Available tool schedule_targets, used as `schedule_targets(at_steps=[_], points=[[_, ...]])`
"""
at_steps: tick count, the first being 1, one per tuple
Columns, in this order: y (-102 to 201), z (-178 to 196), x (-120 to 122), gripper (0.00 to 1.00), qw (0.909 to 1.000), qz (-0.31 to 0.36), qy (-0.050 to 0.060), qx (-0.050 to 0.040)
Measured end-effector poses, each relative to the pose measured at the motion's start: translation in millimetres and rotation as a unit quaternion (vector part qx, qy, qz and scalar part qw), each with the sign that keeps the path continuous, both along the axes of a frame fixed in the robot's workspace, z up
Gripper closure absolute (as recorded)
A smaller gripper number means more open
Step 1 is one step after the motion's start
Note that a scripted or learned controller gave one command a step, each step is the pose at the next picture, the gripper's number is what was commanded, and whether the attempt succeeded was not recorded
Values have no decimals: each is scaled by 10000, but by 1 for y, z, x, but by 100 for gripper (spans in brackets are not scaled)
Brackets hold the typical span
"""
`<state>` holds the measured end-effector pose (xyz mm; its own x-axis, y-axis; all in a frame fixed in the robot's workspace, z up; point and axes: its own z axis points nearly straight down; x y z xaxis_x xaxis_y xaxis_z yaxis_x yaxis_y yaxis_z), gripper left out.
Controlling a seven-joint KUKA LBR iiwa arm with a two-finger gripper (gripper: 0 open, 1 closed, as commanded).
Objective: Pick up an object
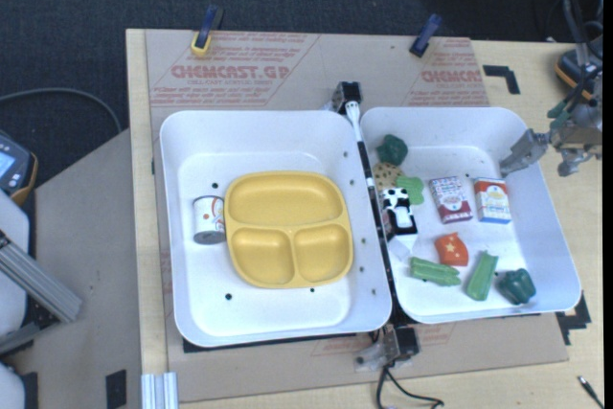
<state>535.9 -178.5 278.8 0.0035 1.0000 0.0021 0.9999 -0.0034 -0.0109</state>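
Gripper over right bin rim (far corner), toys inside

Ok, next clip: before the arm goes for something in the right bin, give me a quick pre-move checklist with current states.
1. Gripper over the right bin: ok, at its upper right rim.
2. Nothing seen between the fingers: ok.
3. Finger opening: cannot tell, too small and blurred.
4. Reachable targets: ok; red carton and red packet lie closest, apart from each other.
5. Crowding: not ok near the lower edge, where the green pepper and green block sit close together.
6. Left bin contents out of the path: ok; yellow tray and small can lie far from the gripper.
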Motion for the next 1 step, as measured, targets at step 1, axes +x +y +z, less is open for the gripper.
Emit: schedule_targets(at_steps=[1], points=[[0,6,2,0,10000,15,-57,-14]])
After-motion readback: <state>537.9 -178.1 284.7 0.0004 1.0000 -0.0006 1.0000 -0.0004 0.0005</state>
